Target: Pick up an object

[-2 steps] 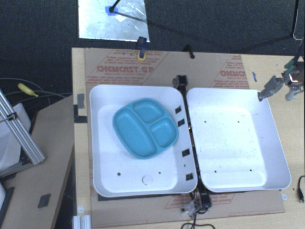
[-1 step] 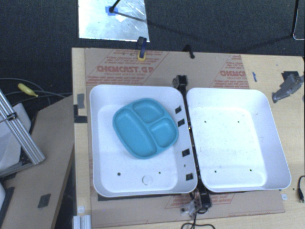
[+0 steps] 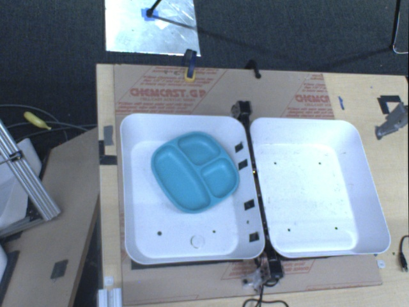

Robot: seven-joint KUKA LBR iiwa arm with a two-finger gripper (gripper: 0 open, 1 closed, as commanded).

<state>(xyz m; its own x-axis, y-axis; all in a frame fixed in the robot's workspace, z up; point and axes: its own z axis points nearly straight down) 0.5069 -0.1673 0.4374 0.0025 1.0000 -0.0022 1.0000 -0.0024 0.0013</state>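
Observation:
A light blue divided plate [image 3: 193, 170] with three compartments lies flat in the left white bin [image 3: 137, 235], a little above its middle. A small pale round piece [image 3: 197, 240] rests near that bin's front wall. At the right edge of the view, a grey part of my gripper [image 3: 390, 124] pokes in above the cardboard, beyond the far right corner of the right white bin [image 3: 364, 171]. It is far from the plate and touches nothing.
The two bins sit side by side on a brown cardboard sheet [image 3: 211, 88], joined by black clips along the seam [image 3: 250, 184]. A shiny foil sheet [image 3: 152, 18] lies on the dark floor behind. Aluminium framing [image 3: 25, 178] stands at the left.

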